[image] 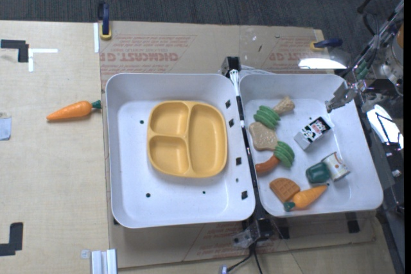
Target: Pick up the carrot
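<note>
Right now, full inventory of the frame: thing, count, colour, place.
carrot: 1, orange with green top, right bin, near front edge
second carrot: 1, orange with green top, on the bench left of the bins
divided plate: 1, yellow, three sections, centre of left bin
left bin: 1, white
right bin: 1, white
milk carton: 1, black and white, right bin
can: 1, green with white label, right bin, on its side
bread slice: 1, tan, right bin
clamps: 2, blue, back edge of the cardboard
gripper: 1, metal, over the right bin's back right corner
</note>
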Controlling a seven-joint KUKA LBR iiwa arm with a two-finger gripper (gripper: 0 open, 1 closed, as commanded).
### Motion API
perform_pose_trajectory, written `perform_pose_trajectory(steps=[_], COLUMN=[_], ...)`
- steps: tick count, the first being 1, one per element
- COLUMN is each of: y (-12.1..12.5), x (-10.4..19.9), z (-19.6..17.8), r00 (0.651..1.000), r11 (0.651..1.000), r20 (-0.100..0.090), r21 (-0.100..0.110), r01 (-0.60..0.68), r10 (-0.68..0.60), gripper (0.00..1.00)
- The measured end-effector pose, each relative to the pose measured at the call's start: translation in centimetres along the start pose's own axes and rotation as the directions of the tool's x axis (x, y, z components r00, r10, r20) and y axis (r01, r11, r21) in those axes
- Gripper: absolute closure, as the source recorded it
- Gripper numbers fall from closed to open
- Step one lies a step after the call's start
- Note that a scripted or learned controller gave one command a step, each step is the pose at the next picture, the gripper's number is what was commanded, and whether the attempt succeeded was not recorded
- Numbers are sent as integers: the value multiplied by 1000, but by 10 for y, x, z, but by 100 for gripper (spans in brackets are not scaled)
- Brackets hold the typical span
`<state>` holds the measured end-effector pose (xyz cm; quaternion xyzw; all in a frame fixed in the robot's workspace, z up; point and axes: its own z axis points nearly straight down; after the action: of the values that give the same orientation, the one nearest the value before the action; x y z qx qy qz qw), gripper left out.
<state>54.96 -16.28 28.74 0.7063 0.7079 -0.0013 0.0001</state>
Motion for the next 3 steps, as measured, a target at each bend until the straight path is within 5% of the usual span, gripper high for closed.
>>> perform_pose_trajectory(steps=[1,2,3], y=[-71,-67,-65], x=[-6,11,69], z=[144,190,191], r00=[930,646,690], r11=[930,646,690], r20=[-2,8,7], r21=[-1,-8,-10], r01=[368,763,724], r10=[-368,-763,-724], gripper=[0,0,0])
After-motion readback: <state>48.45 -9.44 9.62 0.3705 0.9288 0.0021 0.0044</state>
